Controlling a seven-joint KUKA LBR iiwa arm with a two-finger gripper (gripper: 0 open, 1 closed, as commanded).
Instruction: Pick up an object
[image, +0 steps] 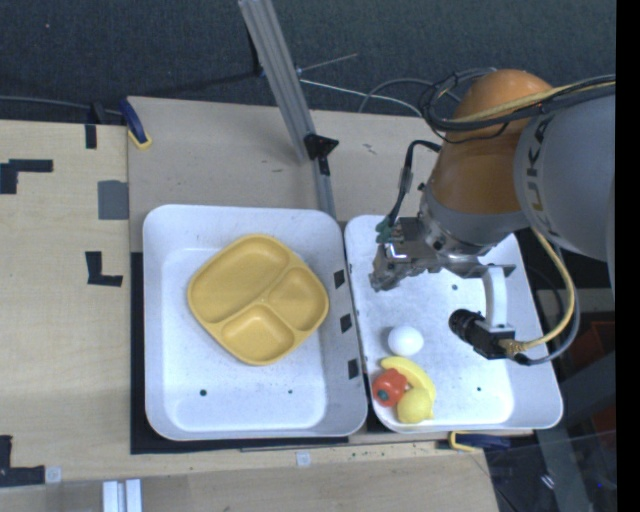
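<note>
Camera view, one entry: the gripper (388, 268) is seen low over the upper left of the right bin (530, 400), near the wall shared with the left bin (160, 330); whether the jaws are spread or pressed together cannot be told, since the dark metal of the tool is seen from above against the speckled floor, and nothing is seen held. Candidate objects are gathered toward the near left corner of the right bin: a white ball (405, 341), smooth, matt and round, standing just apart from the rest; below it a yellow banana-shaped toy (419, 392), curved and glossy; and, touching the toy's left side, a small red-orange piece (391, 384), rounded, its exact form too small to tell. The ball is judged the simplest target, being isolated, though a round hard surface is likely to squirt out unless it is centred squarely between the fingers and approached straight down. The banana piece and red piece would be better grasped across the narrow width, but their contact with each other and the nearness of the bin wall leave little room. In the left bin a yellow compartment plate (258, 297) is lying flat: rigid plastic, three shallow wells, rounded corners, a low rim offering little purchase.
</note>
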